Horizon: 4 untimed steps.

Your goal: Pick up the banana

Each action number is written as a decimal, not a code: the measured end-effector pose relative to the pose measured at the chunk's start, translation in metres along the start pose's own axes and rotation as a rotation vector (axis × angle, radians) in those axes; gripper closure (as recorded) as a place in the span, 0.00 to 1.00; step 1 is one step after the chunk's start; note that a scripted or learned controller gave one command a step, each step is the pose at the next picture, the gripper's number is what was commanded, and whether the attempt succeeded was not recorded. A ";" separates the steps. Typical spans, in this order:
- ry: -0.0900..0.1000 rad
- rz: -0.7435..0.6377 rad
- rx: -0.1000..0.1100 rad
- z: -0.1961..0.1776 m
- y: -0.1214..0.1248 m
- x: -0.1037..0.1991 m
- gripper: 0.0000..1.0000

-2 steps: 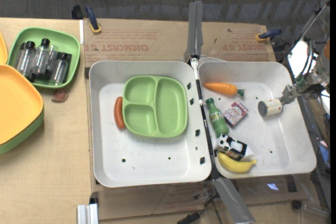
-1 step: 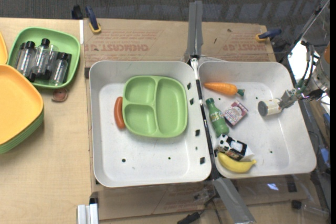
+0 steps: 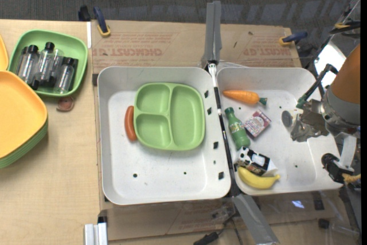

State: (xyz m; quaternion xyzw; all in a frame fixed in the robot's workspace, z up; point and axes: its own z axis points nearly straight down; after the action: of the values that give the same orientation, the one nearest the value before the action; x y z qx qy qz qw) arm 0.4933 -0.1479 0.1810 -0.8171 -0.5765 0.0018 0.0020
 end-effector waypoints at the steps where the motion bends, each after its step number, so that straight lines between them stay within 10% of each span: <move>1: 0.000 0.437 0.001 0.005 -0.030 0.036 1.00; 2: -0.002 0.870 -0.002 -0.009 -0.033 0.090 1.00; 3: -0.003 0.719 -0.002 -0.009 0.005 0.139 1.00; 4: 0.000 1.006 -0.004 -0.010 -0.009 0.234 1.00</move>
State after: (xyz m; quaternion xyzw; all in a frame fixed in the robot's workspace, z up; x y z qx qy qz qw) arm 0.5635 0.0755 0.1910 -0.9938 -0.1115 0.0014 -0.0006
